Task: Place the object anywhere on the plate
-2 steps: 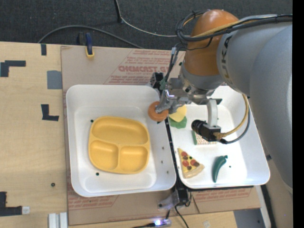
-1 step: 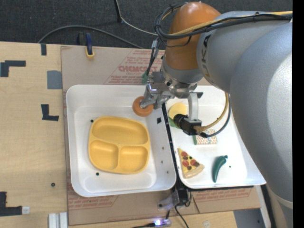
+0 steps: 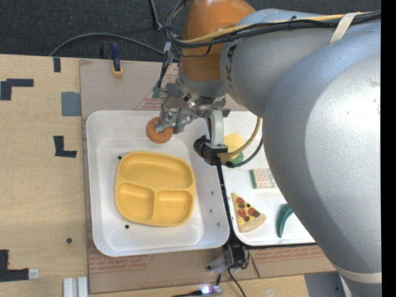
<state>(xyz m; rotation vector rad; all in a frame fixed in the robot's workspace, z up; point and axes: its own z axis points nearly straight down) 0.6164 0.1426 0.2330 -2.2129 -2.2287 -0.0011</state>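
- While hanging low over the back of the left bin (image 3: 99, 184), gripper (image 3: 166, 125) right over the round brown object (image 3: 157, 134); touching it or just above it, impossible to say; spread or pressed together, cannot tell, with the wrist hardware in the way
- Round brown object: on the floor of the left bin, close to its back wall; just behind the yellow plate (image 3: 154, 187), apart from its rim; not on the plate
- Yellow plate: three compartments, one long at the back and two at the front; flat in the middle of the left bin
- Right bin (image 3: 272, 239): toy pizza slice (image 3: 247, 213) near the front; green piece (image 3: 283, 220) just beside it; small patterned card (image 3: 263, 178) further back
- Grey arm (image 3: 322, 116) across the right bin from the right; orange band (image 3: 213, 30) above the wrist
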